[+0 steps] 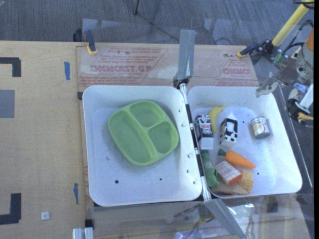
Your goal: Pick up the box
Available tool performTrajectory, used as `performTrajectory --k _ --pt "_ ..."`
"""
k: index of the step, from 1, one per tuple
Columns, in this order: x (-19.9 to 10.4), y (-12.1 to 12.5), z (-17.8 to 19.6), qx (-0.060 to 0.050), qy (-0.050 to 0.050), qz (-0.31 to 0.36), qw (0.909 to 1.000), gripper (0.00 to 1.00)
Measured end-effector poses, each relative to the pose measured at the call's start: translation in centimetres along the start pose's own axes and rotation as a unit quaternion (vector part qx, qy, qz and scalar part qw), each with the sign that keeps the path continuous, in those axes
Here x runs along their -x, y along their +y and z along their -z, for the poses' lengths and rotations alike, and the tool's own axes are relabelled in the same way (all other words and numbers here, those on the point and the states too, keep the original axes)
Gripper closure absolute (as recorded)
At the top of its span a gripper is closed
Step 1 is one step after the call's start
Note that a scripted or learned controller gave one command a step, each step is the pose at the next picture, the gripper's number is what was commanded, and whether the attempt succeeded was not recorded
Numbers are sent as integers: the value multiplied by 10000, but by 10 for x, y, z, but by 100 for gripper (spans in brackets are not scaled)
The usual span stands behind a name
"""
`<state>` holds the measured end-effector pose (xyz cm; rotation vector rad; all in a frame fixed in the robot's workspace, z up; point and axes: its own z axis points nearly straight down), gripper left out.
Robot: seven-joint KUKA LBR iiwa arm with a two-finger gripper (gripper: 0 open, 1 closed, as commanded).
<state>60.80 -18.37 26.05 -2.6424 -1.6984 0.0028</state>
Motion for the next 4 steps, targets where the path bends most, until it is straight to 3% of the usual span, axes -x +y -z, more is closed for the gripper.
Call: performTrajectory --k 1,2,3,4 --pt "62 -80 -81 -1 5 76 10000 0" --pt "24 -5 71 11 3 -938 9956 0" --pt "71 -86 43 -3 4 -701 9975 0" --pt "82 -104 -10 -5 6 -750 9972 0"
